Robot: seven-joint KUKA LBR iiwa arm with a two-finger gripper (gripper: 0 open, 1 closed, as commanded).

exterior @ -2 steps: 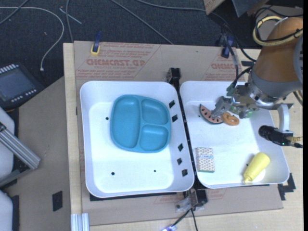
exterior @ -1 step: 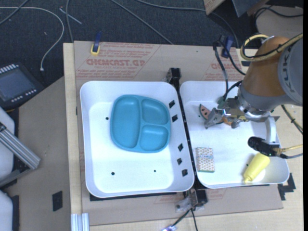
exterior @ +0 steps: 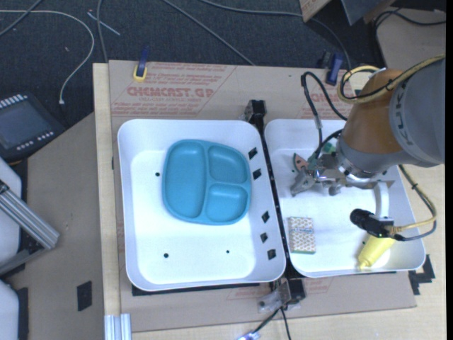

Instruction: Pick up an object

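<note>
In the right bin (exterior: 340, 137) a small patterned block (exterior: 302, 234) lies near the front left corner, and a yellow object (exterior: 373, 252) lies at the front right. My gripper (exterior: 298, 176) hangs low over the left middle of this bin, pointing left, behind the patterned block and apart from it. Its fingers (exterior: 300, 186) stand open with nothing visible between them. The grey arm with its orange band (exterior: 371, 122) covers the bin's right middle.
The left bin (exterior: 141, 218) holds a blue divided plate (exterior: 207, 181) in its upper middle. A black divider with clips (exterior: 263, 190) runs between the two bins. Cables lie on the dark floor behind the bench.
</note>
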